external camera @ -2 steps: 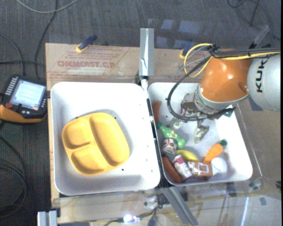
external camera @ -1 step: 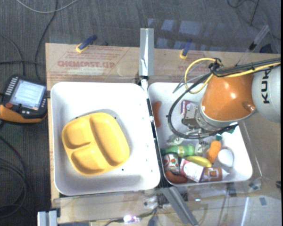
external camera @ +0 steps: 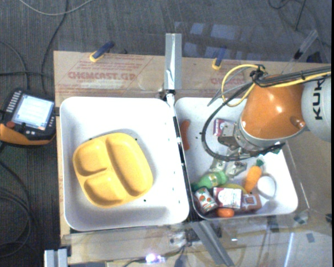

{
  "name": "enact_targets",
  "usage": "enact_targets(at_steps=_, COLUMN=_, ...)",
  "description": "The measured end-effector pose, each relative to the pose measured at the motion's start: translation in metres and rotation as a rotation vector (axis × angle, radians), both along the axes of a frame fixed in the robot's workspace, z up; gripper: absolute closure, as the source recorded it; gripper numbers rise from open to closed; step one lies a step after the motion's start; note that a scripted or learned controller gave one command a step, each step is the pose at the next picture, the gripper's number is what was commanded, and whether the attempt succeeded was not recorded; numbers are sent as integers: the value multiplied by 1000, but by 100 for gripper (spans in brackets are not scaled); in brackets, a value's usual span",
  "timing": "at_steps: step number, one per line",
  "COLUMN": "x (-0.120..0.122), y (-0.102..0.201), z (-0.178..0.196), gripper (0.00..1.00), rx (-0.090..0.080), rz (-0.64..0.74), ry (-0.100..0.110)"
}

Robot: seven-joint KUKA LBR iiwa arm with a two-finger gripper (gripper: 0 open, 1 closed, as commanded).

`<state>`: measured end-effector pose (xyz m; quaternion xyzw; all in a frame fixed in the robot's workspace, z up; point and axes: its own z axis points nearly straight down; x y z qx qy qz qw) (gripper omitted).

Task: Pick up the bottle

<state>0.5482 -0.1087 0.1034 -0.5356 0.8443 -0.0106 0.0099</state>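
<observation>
On the counter (external camera: 100, 71) sit two white bins; the end effector (external camera: 229, 159) hovers in the right bin (external camera: 197, 113), its grip impossible to tell. The green bottle (external camera: 211, 179) lies just at seven o'clock, ungrasped; next, descend onto it

Bench (external camera: 100, 74) – brown top, carries two white bins – left bin (external camera: 69, 204), right bin (external camera: 286, 196)

Grey arm (external camera: 318, 102), orange band (external camera: 271, 111), yellow cable (external camera: 239, 74)
</observation>
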Motion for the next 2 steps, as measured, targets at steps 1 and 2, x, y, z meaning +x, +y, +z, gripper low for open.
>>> enact_targets(at_steps=1, x=33, y=56, z=81, gripper=100, rx=20, rz=-594, ry=22)
enact_targets(at_steps=2, x=34, y=57, z=90, gripper=100, rx=21, rz=-595, ry=19)
